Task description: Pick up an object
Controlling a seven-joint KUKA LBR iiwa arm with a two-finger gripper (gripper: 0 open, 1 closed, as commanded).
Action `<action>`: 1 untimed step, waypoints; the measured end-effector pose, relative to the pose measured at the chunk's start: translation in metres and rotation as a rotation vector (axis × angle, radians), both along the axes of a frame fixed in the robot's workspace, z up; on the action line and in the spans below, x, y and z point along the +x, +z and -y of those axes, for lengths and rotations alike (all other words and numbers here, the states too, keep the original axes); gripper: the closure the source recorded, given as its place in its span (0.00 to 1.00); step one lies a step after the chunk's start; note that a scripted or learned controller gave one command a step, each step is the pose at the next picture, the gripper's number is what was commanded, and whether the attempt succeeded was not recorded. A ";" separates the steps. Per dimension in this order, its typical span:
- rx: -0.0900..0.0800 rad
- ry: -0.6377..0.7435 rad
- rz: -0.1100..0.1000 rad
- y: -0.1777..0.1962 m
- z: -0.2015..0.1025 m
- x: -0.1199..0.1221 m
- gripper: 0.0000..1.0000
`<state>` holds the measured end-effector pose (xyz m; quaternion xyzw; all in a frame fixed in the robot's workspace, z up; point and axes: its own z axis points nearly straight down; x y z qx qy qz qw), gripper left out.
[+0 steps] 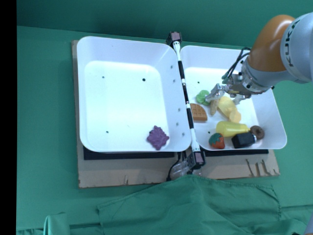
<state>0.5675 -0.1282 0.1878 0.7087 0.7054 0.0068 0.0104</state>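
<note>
While the gripper hangs low in the right bin, fingers spread and pinching nothing, the yellow corn-like piece lies right under it. Looks like the approach step, so next it needs to drop and close on that

Green cloth under brown cardboard sheet, rumpled green fabric at near edge
</note>
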 end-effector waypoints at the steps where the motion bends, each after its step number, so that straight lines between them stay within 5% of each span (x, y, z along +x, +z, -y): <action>1: -0.004 -0.003 0.009 0.013 0.002 0.002 1.00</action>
